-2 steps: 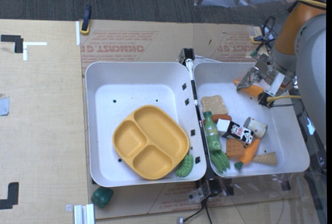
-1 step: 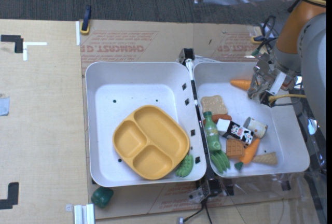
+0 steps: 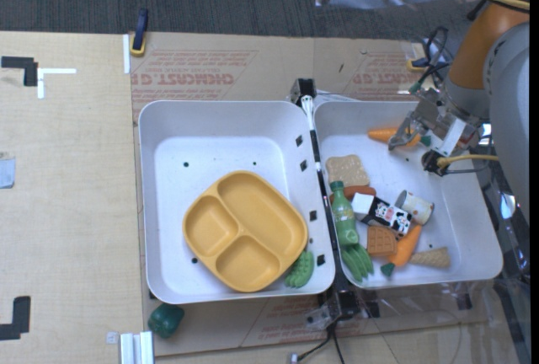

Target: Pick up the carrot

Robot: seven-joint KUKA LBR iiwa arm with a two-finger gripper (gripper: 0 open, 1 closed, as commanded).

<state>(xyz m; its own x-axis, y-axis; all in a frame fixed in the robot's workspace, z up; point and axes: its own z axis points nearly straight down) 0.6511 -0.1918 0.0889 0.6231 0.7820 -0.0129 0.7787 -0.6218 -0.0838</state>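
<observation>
Green comes first: a small green toy (image 3: pixel 166 318) lies on the bench, outside the near left corner of the left bin (image 3: pixel 168 185), well away from the right bin (image 3: pixel 472 236). The left bin touches the right bin's left wall. It holds a yellow plate (image 3: pixel 244 229) with three parts, and a green veggie (image 3: pixel 300 268) just beside the plate.

Lots of toy food sits in the near left part of the right bin. A green bottle (image 3: pixel 343 215) lies along the bin's left wall. Close to the near wall are a waffle (image 3: pixel 381 242), an orange carrot-like toy (image 3: pixel 406 244) and a cone (image 3: pixel 431 258). A little farther in are a black and white carton (image 3: pixel 389 215) and a tin can (image 3: pixel 414 206). Beyond them a slice of toast (image 3: pixel 347 170) lies flat.

The carrot (image 3: pixel 381 135) lies near the far wall of the right bin, about in the middle, pointing to the left. The claw (image 3: pixel 408 138) is down at the carrot's right end and seems to touch it. I cannot tell how far open the claw is, or if it has hold of the carrot.

The arm (image 3: pixel 505 84) comes in over the far right corner of the right bin. It slants down and left to the claw. Its orange band (image 3: pixel 488 38) is up high, past the bin's far wall.
</observation>
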